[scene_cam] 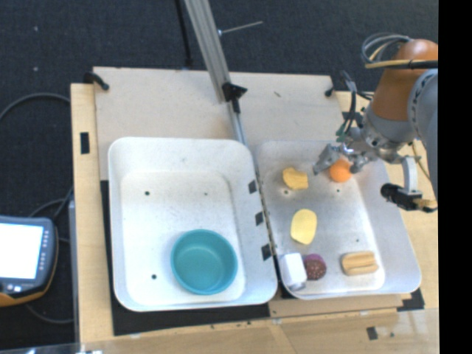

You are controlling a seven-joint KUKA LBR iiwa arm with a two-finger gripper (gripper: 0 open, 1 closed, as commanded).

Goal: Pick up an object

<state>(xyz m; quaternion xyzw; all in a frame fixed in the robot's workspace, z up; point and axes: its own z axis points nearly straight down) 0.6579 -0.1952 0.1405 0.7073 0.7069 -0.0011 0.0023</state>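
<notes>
between our jaws sits a small orange ball (340,172), over the far part of the right bin (394,253); the jaws look closed narrowly on it, though whether the grip is firm we cannot tell. we judge the grasp step is in hand and the lift is next: it calls for a straight, slow rise, since a round thing slips easily. nearer us than the jaws lie two yellow pieces (303,226), a tan block (359,262) and a dark red ball (316,267).

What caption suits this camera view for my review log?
KUKA arm's gripper poised at an orange ball in the right bin; teal bowl sits in the left bin.
</notes>
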